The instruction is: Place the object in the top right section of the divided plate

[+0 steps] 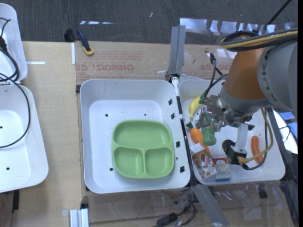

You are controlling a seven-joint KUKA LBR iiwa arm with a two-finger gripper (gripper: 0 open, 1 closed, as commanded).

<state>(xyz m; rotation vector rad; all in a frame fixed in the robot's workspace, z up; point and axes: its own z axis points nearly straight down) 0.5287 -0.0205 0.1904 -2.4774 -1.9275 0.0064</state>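
A light green divided plate (142, 148) lies in the left bin (94, 126). It has one wide section on the far side and two smaller ones on the near side, all bare. My gripper (207, 124) hangs low over the left part of the right bin (270, 171). Directly under it are a green object (209, 138) and an orange carrot (196, 135). A yellow banana (194, 105) lies just beyond the gripper. The wrist hides whatever is directly between the gripper's tips.
A small printed carton (210, 167) sits at the right bin's near left corner. A thin orange piece (256, 145) lies further right. The bins' shared wall (180, 122) runs between the plate and my gripper. Another white tub (19, 141) stands at the far left.
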